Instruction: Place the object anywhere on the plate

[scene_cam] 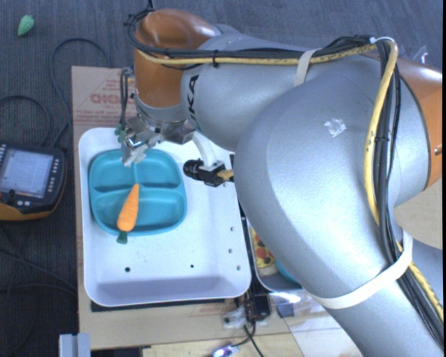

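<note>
A blue divided plate lies in the left white bin. An orange carrot with a green stem end lies on the plate's left part, its stem end at the plate's near rim. My gripper hangs over the plate's far edge, above the carrot's tip, and its fingers stand apart with nothing between them. The big grey arm covers the right of the view.
The right bin is mostly hidden under the arm, with a bit of coloured stuff showing at its left edge. A teach pendant lies on the floor at left. A small green thing rests on the carpet far left.
</note>
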### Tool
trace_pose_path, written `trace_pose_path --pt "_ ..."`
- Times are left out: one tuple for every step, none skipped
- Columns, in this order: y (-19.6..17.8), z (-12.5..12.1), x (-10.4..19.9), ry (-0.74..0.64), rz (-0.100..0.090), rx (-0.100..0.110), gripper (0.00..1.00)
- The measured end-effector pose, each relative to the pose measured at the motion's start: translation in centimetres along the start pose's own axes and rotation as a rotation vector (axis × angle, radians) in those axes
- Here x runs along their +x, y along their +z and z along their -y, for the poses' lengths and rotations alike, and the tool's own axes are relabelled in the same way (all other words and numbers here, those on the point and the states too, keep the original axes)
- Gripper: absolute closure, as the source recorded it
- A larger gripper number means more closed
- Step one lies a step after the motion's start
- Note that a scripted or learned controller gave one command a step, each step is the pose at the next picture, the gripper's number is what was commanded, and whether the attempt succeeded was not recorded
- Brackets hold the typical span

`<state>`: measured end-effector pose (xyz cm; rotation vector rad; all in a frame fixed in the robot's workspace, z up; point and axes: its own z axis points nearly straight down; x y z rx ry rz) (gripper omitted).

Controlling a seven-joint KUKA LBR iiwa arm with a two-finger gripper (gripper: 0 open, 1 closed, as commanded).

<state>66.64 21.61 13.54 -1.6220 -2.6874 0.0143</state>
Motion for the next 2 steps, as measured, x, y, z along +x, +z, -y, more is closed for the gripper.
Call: trace_pose_path --pt "-8.0 -0.5 0.4 -0.194 0.004 -0.016 1.00" --pt "-4.1 2.7 1.8 0.122 -0.003 -0.004 1.00"
